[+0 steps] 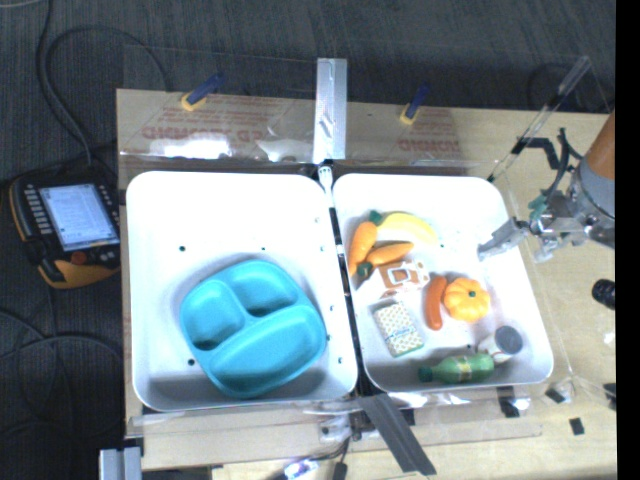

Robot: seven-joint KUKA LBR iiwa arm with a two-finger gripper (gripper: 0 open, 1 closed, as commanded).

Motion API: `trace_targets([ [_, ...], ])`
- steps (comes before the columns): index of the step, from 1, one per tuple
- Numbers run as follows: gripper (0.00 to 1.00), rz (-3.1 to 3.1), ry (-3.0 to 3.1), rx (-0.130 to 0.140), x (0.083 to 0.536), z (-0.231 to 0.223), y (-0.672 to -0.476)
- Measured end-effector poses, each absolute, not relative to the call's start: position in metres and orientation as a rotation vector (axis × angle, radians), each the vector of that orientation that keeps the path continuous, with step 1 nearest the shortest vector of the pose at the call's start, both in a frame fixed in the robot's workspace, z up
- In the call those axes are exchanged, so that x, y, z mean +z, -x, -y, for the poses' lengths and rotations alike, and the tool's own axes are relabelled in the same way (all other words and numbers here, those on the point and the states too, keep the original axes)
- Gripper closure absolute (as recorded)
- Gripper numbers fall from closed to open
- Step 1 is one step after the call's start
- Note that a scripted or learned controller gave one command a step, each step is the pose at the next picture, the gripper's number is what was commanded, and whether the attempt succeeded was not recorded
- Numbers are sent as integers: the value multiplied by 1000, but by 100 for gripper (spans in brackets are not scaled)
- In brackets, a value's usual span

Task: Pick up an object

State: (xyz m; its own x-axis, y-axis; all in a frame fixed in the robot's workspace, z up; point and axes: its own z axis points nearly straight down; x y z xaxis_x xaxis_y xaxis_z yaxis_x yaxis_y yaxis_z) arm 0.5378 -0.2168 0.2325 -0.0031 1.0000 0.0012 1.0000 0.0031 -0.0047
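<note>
Dark carpet surrounds the bench. At five o'clock in the right bin (520, 268) lies a green bottle (458, 369), then the orange pumpkin (466, 299). The gripper (497, 244) hovers at three o'clock; open or closed, I cannot tell. Approach step, likely; next, descend.

plate (253, 324) in left bin (160, 208), toys right

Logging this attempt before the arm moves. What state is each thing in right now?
Gripper: over the right bin's far right edge, holding nothing visible.
Blue plate: flat in left bin.
Green bottle: lying on its side.
Pumpkin: upright, beside the red pepper.
Banana: lying against the carrot.
</note>
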Motion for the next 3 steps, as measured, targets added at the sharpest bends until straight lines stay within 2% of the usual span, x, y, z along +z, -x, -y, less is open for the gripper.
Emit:
trace_targets([
  [1, 0, 2279, 2158, 2, 94, 186, -528],
  [2, 100, 2278, 2156, 2, 101, 186, -529],
  [3, 100, 1876, 2514, 9, 181, 88, -483],
])
